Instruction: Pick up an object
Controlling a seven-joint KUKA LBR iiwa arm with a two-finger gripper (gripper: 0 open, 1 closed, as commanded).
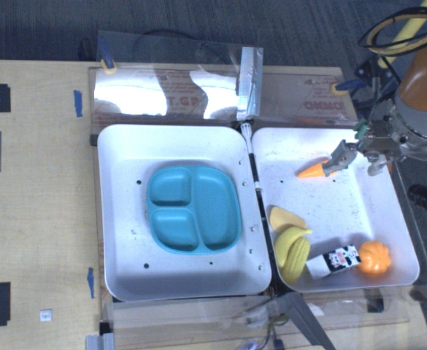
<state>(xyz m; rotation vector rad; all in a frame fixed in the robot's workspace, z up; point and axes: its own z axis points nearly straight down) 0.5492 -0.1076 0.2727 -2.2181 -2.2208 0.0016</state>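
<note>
The left bin (114,217) holds a blue divided tray (193,208). The right bin (388,217) holds a banana (291,250), an orange fruit (374,257), a black-and-white carton (335,261) (print unreadable) and a carrot (313,170), gripped by the gripper (337,161)

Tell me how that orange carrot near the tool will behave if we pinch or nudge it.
The carrot looks like a smooth, tapered plastic toy, so it is probably stiff and light. Its cone shape may let it squirt out of a pinch near the tip. Lying on its side on the right bin floor, it would likely roll in an arc if nudged.
</note>
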